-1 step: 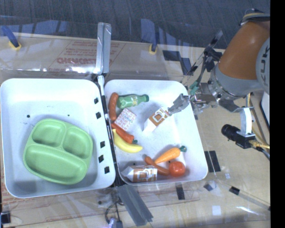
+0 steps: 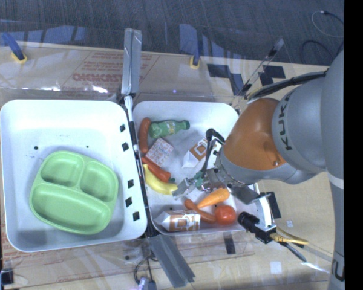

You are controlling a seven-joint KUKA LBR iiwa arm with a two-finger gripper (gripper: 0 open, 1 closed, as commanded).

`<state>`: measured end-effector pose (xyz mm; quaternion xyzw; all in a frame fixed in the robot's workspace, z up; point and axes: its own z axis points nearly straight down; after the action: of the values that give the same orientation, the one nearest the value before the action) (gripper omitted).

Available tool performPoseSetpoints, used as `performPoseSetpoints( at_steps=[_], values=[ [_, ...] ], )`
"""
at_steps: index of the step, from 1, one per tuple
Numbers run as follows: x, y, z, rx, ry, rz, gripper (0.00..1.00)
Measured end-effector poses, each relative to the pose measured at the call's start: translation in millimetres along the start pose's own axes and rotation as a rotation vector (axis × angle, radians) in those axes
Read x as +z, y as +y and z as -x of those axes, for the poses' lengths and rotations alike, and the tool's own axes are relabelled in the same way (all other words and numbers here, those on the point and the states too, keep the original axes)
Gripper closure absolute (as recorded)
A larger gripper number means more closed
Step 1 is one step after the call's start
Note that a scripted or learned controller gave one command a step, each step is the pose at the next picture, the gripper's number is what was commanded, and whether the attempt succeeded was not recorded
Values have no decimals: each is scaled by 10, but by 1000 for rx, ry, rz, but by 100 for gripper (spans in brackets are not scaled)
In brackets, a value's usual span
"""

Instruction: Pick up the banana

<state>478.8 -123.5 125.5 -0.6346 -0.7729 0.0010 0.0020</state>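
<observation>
The yellow banana [image 2: 158, 184] lies near the left wall of the right bin [image 2: 187, 109], just below a red pepper [image 2: 157, 170]. My gripper [image 2: 190, 184] hangs low over the middle of that bin, just right of the banana's right end. The orange wrist band [image 2: 254, 144] and grey arm cover the bin's right side. Nothing can be made out in the gripper's grasp.
Around the banana lie a green bottle [image 2: 168, 128], a white packet [image 2: 160, 151], a small carton [image 2: 199, 150], a carrot [image 2: 212, 197], a red tomato [image 2: 225, 214] and a can [image 2: 181, 222]. The left bin [image 2: 24, 119] holds a green divided tray [image 2: 74, 191].
</observation>
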Motion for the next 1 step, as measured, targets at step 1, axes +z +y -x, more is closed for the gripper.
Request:
performPoseSetpoints(
  at_steps=[1],
  values=[
    [275,487,-162,221,-3,13,0]
  ],
)
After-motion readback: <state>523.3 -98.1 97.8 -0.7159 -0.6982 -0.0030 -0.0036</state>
